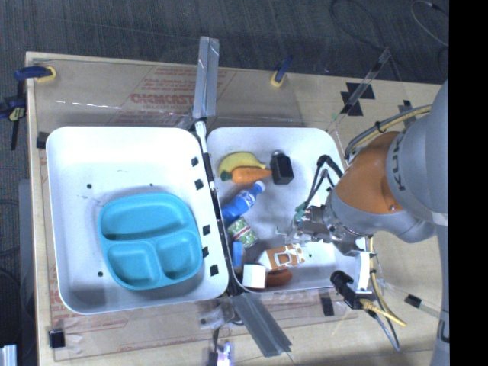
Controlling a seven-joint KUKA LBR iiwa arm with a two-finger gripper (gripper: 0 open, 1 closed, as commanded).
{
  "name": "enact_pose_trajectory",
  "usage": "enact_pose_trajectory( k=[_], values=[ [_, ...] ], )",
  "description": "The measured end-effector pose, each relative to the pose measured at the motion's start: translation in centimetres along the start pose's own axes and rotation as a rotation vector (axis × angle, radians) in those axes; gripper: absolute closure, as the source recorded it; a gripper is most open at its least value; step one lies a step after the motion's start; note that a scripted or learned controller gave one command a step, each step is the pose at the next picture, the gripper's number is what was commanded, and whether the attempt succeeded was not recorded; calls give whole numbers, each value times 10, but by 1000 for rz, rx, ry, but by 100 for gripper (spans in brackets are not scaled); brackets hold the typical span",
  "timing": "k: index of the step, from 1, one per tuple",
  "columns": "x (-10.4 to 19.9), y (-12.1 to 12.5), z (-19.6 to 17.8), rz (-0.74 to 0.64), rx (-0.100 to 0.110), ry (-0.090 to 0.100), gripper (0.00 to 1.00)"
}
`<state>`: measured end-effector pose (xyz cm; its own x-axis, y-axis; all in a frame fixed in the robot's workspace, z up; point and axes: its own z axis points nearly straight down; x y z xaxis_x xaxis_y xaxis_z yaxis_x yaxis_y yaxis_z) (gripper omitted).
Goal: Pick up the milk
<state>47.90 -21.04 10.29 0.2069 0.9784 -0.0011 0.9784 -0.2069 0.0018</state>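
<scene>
The tool (303,231) is seen low in the right bin (305,139), just above the milk (284,258); whether it is released or clenched cannot be told. On the tabletop (114,78), the left bin (69,151) is occupied by a blue divided tray (149,239). In the right bin, a blue bottle (242,202), banana (240,161), carrot (250,175) and black object (281,167) are spotted, with the milk carton lying near the front wall.

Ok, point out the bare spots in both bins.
Left bin: bare floor above and left of the blue tray. Right bin: bare strip along the far wall. Crowded from the banana and bottle to the milk by the tool.
</scene>
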Motion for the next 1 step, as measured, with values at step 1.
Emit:
enact_pose_trajectory(
  k=[1],
  values=[
    [0,0,0,0,0,0,0]
  ],
)
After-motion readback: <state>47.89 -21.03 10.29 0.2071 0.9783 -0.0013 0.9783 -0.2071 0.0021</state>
